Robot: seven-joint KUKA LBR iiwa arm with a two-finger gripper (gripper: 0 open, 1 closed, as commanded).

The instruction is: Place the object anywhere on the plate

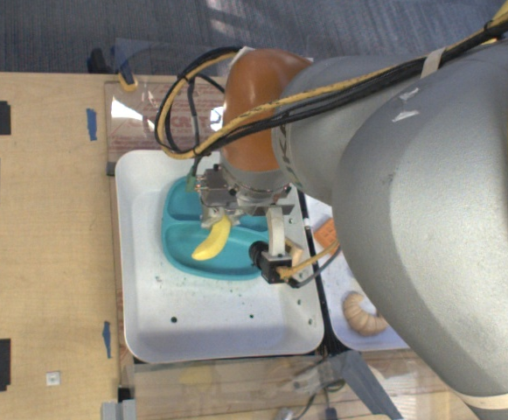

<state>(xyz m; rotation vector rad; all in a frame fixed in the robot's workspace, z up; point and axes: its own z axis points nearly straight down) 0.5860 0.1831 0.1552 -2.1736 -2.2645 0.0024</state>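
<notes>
At frame centre, a yellow banana (212,240) is seen over the teal plate (177,234), its top apparently grasped by the gripper (219,220); release is judged outstanding.

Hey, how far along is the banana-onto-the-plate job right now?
Looks nearly done: the yellow banana already lies over the teal plate in the left white bin. In hand: the gripper sits right above the banana's upper end; whether it grips it is unclear. Left: letting go if needed and pulling the arm away.
</notes>
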